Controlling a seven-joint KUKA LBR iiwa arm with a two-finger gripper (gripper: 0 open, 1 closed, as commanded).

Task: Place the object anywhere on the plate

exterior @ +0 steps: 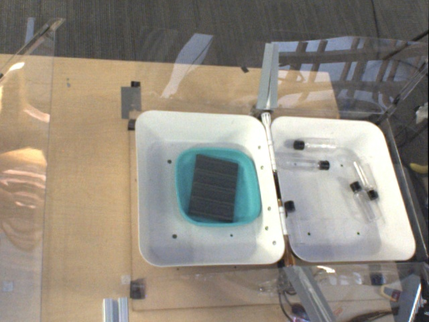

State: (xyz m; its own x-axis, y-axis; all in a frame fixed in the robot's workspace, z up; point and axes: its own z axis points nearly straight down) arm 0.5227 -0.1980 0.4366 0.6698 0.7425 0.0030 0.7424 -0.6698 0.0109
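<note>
Two white bins sit side by side on the wooden bench [74, 206] as I watch from my station; the left bin [149, 240] holds a teal plate [183, 180], roughly square with rounded corners, set near the middle of the bin floor; on the plate lies the object [214, 188], a dark grey ribbed block, rectangular, flat on its broad face and turned slightly off the plate's edges; it rests well inside the teal rim, with teal showing on all four sides, widest at the left and the right.

The right bin [397, 213] carries several clear tubes with black caps; one tube [314, 143] lies near the top, its cap at the left end; a second tube [305, 162] lies just below it, its cap at the right end; two more tubes [362, 178] lie close together toward the right wall, slanted, their caps near each other; a lone black cap [289, 206] sits against the bin's left wall; whether a tube is joined to it I cannot tell.

A grey metal bar [268, 79] runs up from the seam between the bins; clear sheeting with glare covers the bench's left side; of the gripper's jaws I cannot tell the state.
</note>
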